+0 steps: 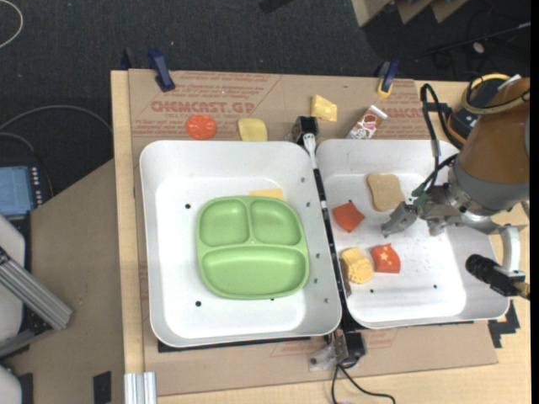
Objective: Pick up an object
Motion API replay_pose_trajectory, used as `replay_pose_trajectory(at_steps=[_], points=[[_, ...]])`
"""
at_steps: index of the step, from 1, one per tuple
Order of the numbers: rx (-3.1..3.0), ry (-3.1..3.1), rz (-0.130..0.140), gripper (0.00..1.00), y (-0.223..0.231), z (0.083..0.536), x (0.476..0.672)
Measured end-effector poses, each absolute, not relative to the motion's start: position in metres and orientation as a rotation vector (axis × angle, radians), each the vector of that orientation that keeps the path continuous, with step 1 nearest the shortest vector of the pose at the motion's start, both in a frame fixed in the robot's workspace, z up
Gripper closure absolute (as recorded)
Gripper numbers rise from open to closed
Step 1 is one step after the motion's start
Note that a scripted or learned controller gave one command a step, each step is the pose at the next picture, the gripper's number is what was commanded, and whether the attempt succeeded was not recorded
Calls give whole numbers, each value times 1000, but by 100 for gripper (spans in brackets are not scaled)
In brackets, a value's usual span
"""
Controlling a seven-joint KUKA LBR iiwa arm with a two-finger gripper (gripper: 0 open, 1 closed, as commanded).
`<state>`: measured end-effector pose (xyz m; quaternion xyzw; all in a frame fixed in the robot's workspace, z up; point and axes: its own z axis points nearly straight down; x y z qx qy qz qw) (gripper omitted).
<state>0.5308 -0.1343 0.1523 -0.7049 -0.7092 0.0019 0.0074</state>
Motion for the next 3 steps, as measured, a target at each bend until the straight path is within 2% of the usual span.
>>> replay_pose_trajectory(at_steps=[1, 2, 3], points=[[-2221, -2218, 4, 0, -120, 81, 504], [-2226, -2223, -2, 100, -121, 95, 506], [-2213, -2238, -16, 100, -37, 190, 527]])
